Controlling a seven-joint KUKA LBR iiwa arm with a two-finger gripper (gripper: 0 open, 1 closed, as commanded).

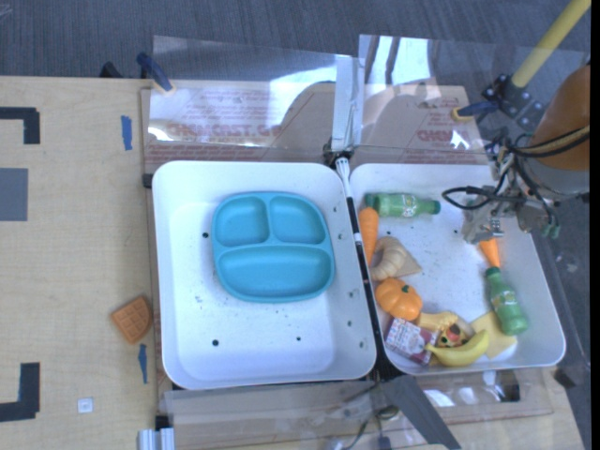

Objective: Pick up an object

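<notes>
My gripper hangs over the right side of the right bin, with the arm reaching in from the upper right. A small orange carrot piece shows right under the gripper, touching or nearly touching it. Whether it is held is unclear. Just below lies a green bottle. Another green bottle lies at the bin's back. On the bin's left side are a carrot, a beige cone-shaped item and an orange pumpkin. A banana and a small packet lie at the front.
The left bin holds a blue divided plate. A brown waffle-like square lies on the wooden bench to the left. Cables hang beside the wrist near the right bin's far right rim.
</notes>
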